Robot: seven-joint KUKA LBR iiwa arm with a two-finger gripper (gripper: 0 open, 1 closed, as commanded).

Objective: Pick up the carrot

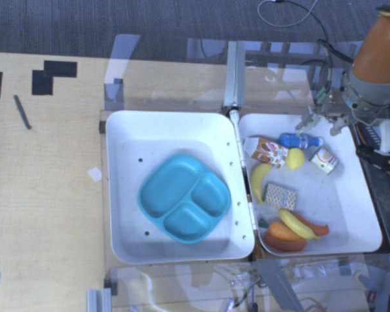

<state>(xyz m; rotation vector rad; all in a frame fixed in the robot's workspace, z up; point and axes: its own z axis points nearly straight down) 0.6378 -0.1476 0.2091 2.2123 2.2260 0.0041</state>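
Carrot (287, 233) lies right of our landmark, the blue plate (184, 197), at the right bin's (351, 181) near edge beneath a banana (298, 223). Farther right, our gripper (323, 121) hovers spread and empty; we judge approach pending, needing descent toward it.

I find no legible text, brand, number or sign anywhere on my feed. The small carton (269, 151) and the small cup (323, 160) in the right bin (367, 203) carry printed colour patches, but I cannot make out a single letter on either.
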